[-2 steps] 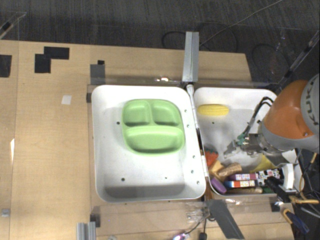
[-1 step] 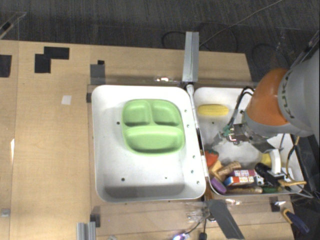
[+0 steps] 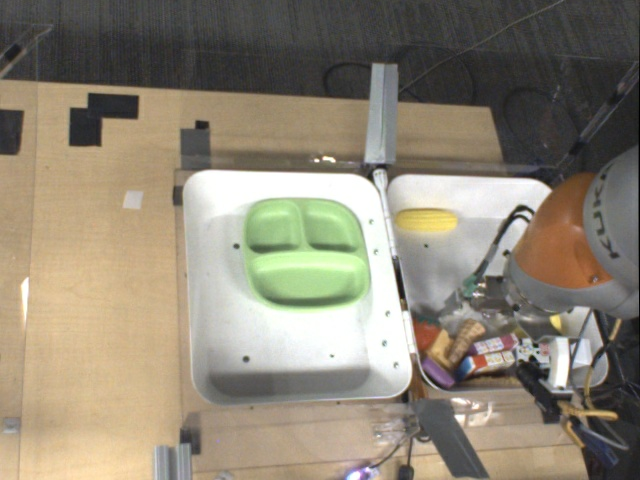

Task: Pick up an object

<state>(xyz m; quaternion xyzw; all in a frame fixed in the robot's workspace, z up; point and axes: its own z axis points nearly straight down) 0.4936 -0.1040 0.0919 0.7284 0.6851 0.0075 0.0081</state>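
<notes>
My gripper [image 3: 472, 303] hangs low in the right bin [image 3: 455, 258], just above a heap of small items at the bin's near edge. The heap holds an orange piece [image 3: 438, 344], a tan stick-like piece [image 3: 464, 345], a purple item [image 3: 437, 372] and a red-and-white packet [image 3: 492, 353]. A yellow corn cob [image 3: 427, 221] lies alone at the far side of the same bin, well away from the gripper. The grey wrist and orange band [image 3: 562, 243] cover the bin's right part.
The left bin [image 3: 215, 298] carries a green divided plate [image 3: 302, 251] near its middle. A metal divider [image 3: 382, 128] stands between the bins at the back. Cables and small tools [image 3: 570, 388] lie beside the right bin's near right corner.
</notes>
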